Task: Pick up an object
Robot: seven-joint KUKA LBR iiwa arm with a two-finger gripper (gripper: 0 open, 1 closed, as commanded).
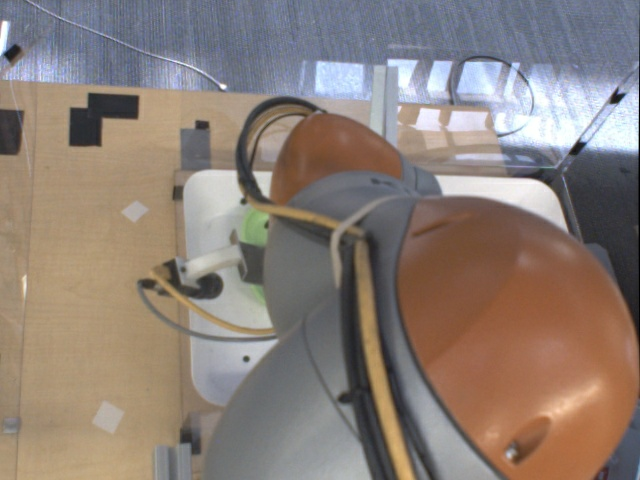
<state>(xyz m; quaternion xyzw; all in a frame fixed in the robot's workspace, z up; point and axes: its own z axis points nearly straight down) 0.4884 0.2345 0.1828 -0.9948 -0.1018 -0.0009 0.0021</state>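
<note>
Claw (pixel 252 261), camera view: down low inside the left bin (pixel 205 200), only a dark block of it seen under the wrist. Open or closed: cannot tell, masked by the arm (pixel 330 298) from above. No grip confirmed.

Same view, task's thing: green object (pixel 255 229), a small patch seen at the claw's upper edge, touching or just beside the dark block, on the bin floor toward the bin's middle. Shape and full outline not judged, mostly covered by the arm. Whether inside the claw or merely next to it: cannot tell.

Same view, surroundings: white hose fitting (pixel 207 265) w/ yellow and grey cables (pixel 165 290) sticking out left from the claw, over the bin's left rim and the wooden bench (pixel 90 298). Right bin (pixel 545 190) largely under the orange band (pixel 500 328), a strip of its far edge seen. Clear plastic box (pixel 470 118) beyond the bins, well apart from the work.

Step in hand, as a judgement: descent or grasp phase at the green object, lift not yet evident.

Next move, as a judgement: closing squarely on the object, then a straight vertical lift clear of the bin walls. Needs a check after lift that the object sits in the claw. Risk: off-centre contact, object nudged aside or slipping out.
</note>
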